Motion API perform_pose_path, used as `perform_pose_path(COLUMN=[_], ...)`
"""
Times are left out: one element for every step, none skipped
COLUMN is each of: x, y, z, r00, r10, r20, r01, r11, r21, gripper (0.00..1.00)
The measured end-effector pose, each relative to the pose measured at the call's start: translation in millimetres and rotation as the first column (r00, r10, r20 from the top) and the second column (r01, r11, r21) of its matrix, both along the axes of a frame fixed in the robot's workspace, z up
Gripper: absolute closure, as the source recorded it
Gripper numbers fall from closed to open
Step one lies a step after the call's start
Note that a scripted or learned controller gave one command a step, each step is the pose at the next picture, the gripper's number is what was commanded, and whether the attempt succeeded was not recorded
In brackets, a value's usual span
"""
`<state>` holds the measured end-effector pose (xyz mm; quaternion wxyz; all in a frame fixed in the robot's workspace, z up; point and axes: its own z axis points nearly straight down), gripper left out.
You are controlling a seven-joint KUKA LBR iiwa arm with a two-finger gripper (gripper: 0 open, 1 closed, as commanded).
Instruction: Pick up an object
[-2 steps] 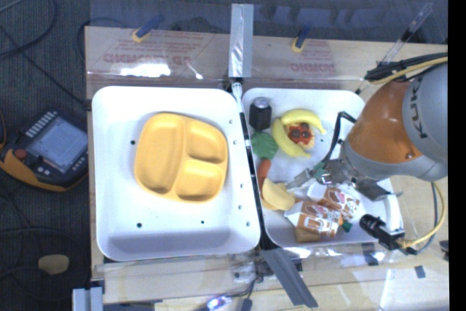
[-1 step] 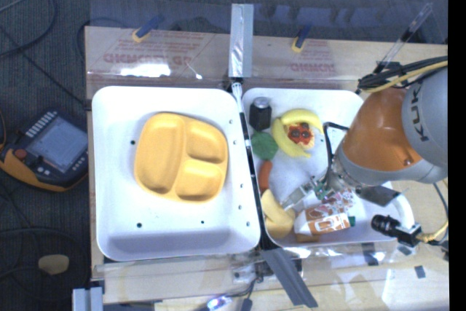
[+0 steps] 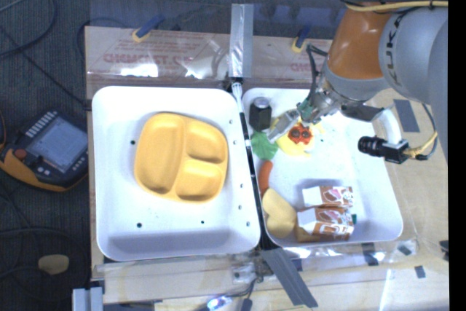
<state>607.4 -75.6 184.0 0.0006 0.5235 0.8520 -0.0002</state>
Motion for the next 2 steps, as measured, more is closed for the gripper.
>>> perform_pose_path(x=[19.1,18.5], y=[-24.7,-24.3], z=[-83.3,-75.3], r00=[0.999,0.999], r10=[0.037,0.037], r20=[0.014,0.012], r01=[-0.037,-0.037], r11=[0.999,0.999], r21=[-0.003,-0.002], gripper=[0.0,1.0])
